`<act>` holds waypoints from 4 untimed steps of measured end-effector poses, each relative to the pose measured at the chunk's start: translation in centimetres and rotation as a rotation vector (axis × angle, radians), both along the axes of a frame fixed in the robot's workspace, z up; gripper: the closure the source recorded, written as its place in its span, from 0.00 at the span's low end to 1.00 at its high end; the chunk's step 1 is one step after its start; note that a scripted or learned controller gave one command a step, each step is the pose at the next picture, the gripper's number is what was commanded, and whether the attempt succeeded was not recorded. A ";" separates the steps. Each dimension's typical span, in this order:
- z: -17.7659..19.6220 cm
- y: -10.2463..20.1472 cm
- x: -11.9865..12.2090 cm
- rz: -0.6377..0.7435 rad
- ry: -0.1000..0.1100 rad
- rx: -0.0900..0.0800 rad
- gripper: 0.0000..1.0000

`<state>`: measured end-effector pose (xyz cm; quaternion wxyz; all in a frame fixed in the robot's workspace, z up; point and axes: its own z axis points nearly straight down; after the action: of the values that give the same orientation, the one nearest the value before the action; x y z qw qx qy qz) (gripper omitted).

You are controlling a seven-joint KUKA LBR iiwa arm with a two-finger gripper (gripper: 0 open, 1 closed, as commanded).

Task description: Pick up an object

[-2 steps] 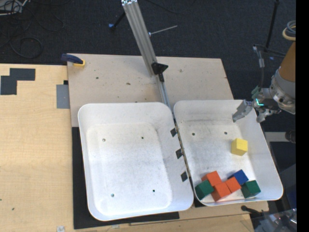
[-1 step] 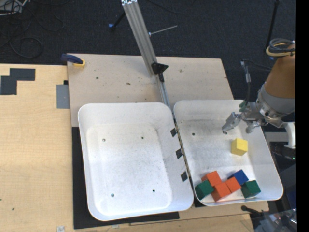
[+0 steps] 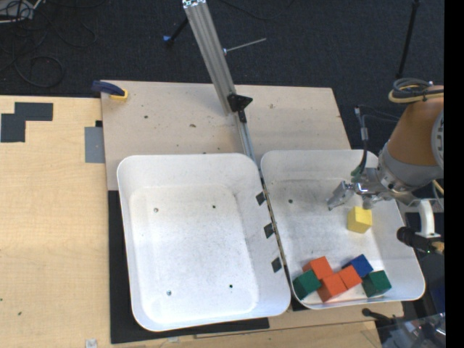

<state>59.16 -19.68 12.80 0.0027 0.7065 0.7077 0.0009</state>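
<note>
We note the bench [image 3: 181, 114] carrying two shallow white bins side by side. The left bin [image 3: 138, 187] sits toward the left of the camera view; the right bin [image 3: 304, 172] holds all the blocks we can see. The arm [image 3: 413, 140], grey with an orange band, reaches in from the right and hangs over the right bin's far right portion. Its jaws [image 3: 354, 191] appear spread, with one metal finger [image 3: 337, 196] angled to the left, and we see nothing held between them. The yellow block [image 3: 359, 219] lies on the bin floor just below the jaws in the view; whether it touches them we cannot tell. Near the bin's front edge lies a tight cluster: two orange blocks [image 3: 324, 276], a blue block [image 3: 361, 264] and two green blocks [image 3: 307, 285], touching or nearly so. A slanted metal rail [image 3: 214, 53] rises from the bench behind the bins.
</note>
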 end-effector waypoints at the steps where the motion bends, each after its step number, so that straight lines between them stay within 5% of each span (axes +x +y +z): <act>1: -3.8 0.1 0.1 -0.003 0.006 0.003 0.00; 2: -2.7 0.0 0.0 -0.007 0.006 0.004 1.00; 4: 8.9 -0.8 0.8 -0.001 0.001 0.001 1.00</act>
<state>59.97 -20.48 21.74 0.0020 0.7068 0.7074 0.0010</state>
